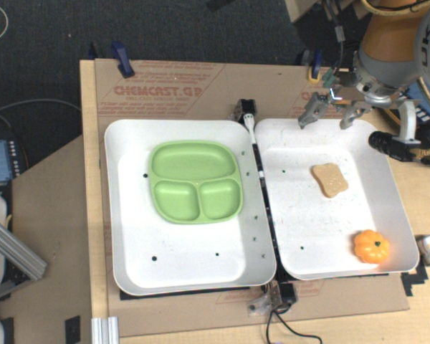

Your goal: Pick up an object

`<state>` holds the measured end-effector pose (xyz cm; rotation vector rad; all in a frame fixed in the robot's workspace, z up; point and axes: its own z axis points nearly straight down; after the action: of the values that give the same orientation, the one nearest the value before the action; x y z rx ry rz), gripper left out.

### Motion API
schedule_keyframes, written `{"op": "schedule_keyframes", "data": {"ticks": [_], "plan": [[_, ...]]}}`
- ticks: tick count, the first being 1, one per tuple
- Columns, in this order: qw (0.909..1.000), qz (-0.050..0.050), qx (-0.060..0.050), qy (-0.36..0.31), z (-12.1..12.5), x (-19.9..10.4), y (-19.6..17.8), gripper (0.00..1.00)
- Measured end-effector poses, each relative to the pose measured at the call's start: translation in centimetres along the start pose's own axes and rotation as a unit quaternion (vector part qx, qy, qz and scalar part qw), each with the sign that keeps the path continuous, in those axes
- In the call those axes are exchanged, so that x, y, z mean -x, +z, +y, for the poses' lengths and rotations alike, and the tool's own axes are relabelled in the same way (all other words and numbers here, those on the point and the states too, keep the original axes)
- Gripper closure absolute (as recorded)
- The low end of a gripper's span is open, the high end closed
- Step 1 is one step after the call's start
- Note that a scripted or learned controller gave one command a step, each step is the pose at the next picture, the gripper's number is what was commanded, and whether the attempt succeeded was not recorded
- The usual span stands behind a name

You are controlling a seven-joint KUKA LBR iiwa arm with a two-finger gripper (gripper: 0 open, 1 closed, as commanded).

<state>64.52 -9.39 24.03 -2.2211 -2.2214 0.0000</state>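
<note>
A tan slice of bread (pixel 330 180) lies in the middle of the right bin (pixel 294 221). An orange toy pumpkin (pixel 372 246) sits near that bin's front right corner. My gripper (pixel 330 116) hangs over the back edge of the right bin, above and behind the bread. Its two fingers are spread apart and open, with nothing between them.
The left bin (pixel 129 228) holds a green divided plate (pixel 196 181) with three compartments. A black strip (pixel 258 170) runs between the two bins. The bins rest on a cardboard sheet (pixel 158 84) with blue clamps at its back edge.
</note>
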Motion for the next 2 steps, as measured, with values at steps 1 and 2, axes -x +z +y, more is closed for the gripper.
{"op": "schedule_keyframes", "data": {"ticks": [1, 2], "plan": [[1.0000, 0.000, 0.002, 0.000, 0.1, 0.0, -1.1, 1.00], [0.9999, -0.001, 0.011, -0.003, 1.0, -3.7, -16.2, 1.00]]}}
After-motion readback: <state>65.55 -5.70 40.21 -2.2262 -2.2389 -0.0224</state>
